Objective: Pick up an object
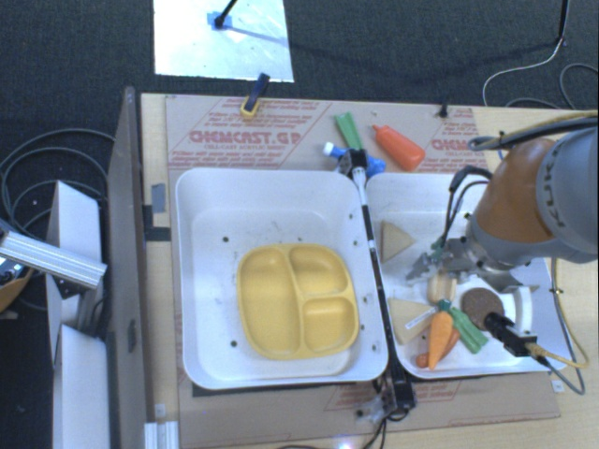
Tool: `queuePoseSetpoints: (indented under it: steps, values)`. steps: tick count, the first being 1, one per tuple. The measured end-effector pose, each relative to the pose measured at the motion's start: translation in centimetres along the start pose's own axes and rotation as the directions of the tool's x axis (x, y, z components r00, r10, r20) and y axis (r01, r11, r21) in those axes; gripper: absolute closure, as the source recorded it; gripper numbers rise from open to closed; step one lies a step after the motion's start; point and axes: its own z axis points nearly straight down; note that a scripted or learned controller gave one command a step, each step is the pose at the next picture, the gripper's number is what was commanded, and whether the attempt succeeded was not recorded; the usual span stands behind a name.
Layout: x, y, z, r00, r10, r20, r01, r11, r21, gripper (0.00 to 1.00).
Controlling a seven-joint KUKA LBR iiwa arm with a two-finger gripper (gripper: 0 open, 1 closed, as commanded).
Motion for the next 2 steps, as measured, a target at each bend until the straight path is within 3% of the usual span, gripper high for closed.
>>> queuePoseSetpoints:
  steps: [1,2]
  values:
    - [-0.9,-5.6,-0.3,1.000,0.006,-0.001,-0.006,1.000,0.007,0.00]
    - [1.9,1.3,-0.4,1.000,-0.004,-0.001,0.004,1.000,-0.002,0.00]
